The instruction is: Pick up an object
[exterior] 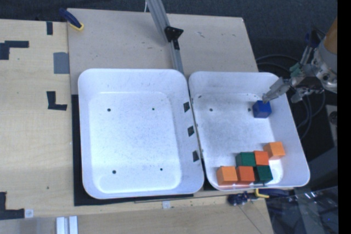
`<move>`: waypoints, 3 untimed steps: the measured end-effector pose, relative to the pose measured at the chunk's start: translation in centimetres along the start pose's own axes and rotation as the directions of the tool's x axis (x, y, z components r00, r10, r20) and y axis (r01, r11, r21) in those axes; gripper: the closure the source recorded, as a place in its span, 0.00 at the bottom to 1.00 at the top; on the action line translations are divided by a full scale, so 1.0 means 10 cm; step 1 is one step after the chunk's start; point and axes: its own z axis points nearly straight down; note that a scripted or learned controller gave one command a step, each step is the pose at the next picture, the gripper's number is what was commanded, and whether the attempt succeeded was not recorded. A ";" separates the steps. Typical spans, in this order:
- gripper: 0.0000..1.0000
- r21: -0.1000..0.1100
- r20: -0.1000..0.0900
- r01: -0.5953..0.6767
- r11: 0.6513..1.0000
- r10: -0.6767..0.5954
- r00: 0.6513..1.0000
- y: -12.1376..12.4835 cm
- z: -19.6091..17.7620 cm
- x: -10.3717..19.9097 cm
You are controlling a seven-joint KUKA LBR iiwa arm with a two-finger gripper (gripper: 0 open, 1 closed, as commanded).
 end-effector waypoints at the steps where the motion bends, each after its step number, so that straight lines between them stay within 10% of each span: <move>1: 0.00 0.000 0.000 0.000 1.000 0.000 1.000 0.00 0.00 0.00; 3: 0.00 0.007 -0.001 -0.001 1.000 0.001 1.000 -0.01 1.09 0.03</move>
